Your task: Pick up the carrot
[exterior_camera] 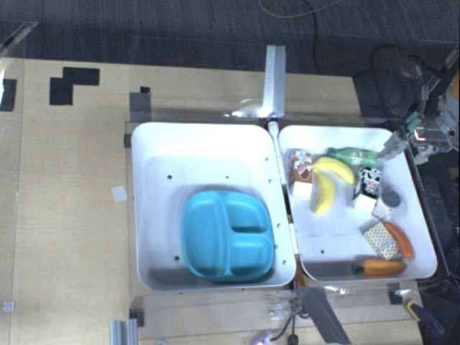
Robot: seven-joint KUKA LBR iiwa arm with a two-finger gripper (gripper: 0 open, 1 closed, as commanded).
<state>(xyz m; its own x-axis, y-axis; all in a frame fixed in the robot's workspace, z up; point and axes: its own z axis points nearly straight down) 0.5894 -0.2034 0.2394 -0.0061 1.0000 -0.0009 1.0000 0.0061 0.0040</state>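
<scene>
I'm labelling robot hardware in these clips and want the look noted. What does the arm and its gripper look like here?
At the camera view's right edge, above the right bin, a bit of the arm shows: grey metal parts with a sliver of orange at the edge. The gripper is a slim grey piece with a small teal marking near its base. Dark cables loop behind it over the dark floor.

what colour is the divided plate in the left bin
Light blue plate, seen best in the camera view.

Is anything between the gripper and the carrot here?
Yes. The gripper sits at the right bin's far right corner; the carrot lies at its near edge. A cow-print carton, a sausage and a patterned packet lie between.
</scene>
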